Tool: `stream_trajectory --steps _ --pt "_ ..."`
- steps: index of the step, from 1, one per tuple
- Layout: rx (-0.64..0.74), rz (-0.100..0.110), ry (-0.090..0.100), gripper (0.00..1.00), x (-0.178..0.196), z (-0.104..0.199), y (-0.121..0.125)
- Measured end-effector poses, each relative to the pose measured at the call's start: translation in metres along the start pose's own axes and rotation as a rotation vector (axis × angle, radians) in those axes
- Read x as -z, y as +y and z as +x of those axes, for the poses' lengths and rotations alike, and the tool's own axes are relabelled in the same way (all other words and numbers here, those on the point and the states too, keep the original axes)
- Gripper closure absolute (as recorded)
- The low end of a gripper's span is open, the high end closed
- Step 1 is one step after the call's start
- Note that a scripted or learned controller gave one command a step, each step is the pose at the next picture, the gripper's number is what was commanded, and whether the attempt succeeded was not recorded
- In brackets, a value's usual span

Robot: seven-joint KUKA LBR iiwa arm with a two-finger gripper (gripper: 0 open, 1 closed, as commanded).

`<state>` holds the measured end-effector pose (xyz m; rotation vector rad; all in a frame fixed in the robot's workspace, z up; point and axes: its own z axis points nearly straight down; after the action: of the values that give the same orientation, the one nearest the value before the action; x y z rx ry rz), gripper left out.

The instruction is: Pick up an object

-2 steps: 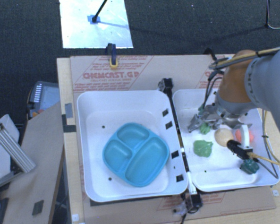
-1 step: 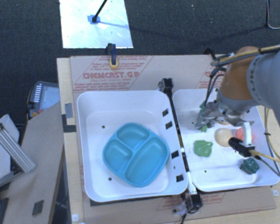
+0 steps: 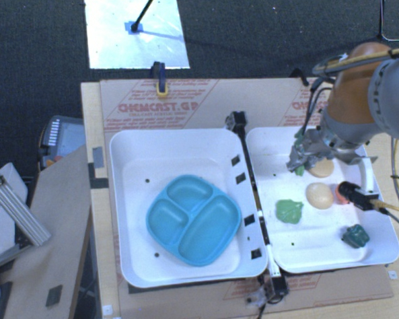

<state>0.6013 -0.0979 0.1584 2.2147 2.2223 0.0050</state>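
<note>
Two shallow white bins sit side by side on the worktop (image 3: 91, 121). L bin (image 3: 129, 166): one blue divided plate (image 3: 193, 220), approx. at centre. R bin (image 3: 273, 144): several small objs., any of which could serve as the task's thing.

The arm (image 3: 365, 105) enters from 3 o'clock. Its pincer (image 3: 300, 159) is low over the R bin at approx. 11 o'clock of the bin floor. It is just beside a pale rounded obj. (image 3: 321, 168) at 12 o'clock (touching or not: cannot tell).

Other candidates:
- an egg-like obj. (image 3: 319, 195) near bin centre
- a green lump (image 3: 289, 210) just beside the egg, at its 8 o'clock
- a teal obj. (image 3: 356, 235) toward the 5 o'clock corner, well apart from the pincer

Pincer state: cannot tell, since the wrist hides it from this slanted overhead angle. No obj. is seen held in it.

Progress (a judgement): the approach looks done, w/ the pincer down among the objs. The likeliest target is the pale rounded obj. The grasp itself is not confirmed, and every obj. rests on the bin floor. Left to do: secure one obj., then lift it clear of the bin. Risk: the target's rounded shape may let it slip or roll out at closure.
</note>
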Motion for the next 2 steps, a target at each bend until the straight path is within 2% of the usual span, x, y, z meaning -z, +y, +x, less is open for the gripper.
stream_trajectory --steps 1,2 --pt "0.001 0.002 0.0 1.0 0.045 0.005 -0.004" --pt "0.001 0.002 0.001 1.0 0.067 0.005 -0.002"
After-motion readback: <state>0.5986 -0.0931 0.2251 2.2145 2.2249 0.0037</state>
